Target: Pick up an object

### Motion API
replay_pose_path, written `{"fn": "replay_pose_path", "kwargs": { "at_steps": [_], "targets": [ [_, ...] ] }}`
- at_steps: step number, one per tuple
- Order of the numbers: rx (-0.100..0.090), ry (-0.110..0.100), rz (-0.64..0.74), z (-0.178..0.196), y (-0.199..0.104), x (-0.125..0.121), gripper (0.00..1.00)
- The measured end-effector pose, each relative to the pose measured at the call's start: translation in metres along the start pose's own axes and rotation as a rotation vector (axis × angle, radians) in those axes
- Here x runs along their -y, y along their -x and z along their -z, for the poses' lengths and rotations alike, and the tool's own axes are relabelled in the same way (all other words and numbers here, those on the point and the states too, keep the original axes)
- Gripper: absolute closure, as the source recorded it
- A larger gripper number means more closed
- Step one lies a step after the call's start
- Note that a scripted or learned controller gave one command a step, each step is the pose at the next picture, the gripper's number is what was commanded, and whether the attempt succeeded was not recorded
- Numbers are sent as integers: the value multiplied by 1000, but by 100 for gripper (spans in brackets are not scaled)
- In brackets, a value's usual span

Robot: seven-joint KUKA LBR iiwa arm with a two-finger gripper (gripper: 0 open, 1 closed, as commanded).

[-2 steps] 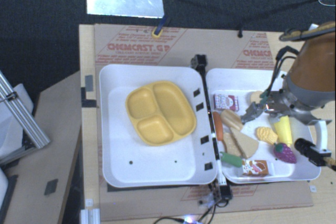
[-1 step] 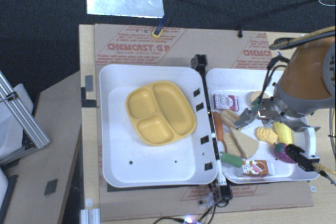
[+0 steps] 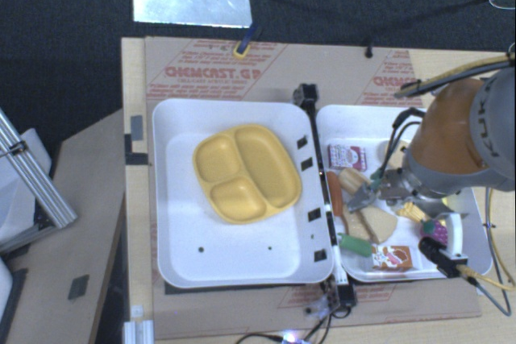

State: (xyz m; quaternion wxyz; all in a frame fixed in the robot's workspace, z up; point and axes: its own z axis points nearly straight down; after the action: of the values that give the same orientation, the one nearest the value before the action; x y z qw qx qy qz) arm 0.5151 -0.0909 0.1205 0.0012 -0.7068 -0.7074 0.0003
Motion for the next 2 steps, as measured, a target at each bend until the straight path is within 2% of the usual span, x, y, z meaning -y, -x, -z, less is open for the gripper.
{"fn": "replay_pose_path", "kwargs": {
  "at_steps": [1, 2],
  "targets": [
    [4, 6, -3, -35, 2, -2, 0],
    [3, 12, -1, -23, 1, -4, 100]
  ]
}}
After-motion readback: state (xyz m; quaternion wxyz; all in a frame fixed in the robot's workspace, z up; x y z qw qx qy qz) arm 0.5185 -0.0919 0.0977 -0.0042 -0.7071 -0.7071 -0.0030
